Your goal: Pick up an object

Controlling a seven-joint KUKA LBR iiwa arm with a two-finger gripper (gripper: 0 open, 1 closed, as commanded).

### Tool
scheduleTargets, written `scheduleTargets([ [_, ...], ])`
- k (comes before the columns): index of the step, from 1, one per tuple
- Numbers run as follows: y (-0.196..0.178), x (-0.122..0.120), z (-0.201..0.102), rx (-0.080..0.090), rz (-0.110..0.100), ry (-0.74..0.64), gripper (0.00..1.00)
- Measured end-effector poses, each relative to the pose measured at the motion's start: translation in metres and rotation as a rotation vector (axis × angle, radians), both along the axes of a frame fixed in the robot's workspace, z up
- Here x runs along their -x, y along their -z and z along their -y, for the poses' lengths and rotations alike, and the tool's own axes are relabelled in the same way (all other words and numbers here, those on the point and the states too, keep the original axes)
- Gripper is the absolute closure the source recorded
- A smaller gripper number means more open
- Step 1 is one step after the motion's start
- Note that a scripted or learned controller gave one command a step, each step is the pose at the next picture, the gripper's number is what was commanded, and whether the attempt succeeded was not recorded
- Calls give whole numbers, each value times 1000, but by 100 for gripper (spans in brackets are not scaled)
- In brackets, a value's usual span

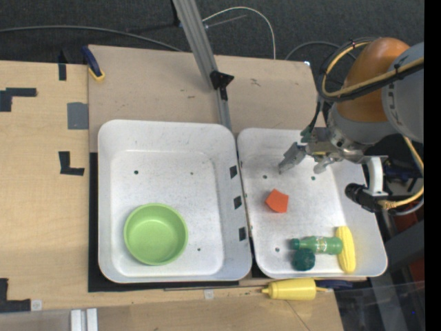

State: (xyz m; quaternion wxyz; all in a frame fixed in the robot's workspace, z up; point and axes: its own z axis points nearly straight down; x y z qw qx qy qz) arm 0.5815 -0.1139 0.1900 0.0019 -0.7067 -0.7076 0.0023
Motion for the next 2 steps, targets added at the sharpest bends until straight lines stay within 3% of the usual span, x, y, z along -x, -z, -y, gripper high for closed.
scheduleTargets([
  [2,103,6,-10,1,5,-1,0],
])
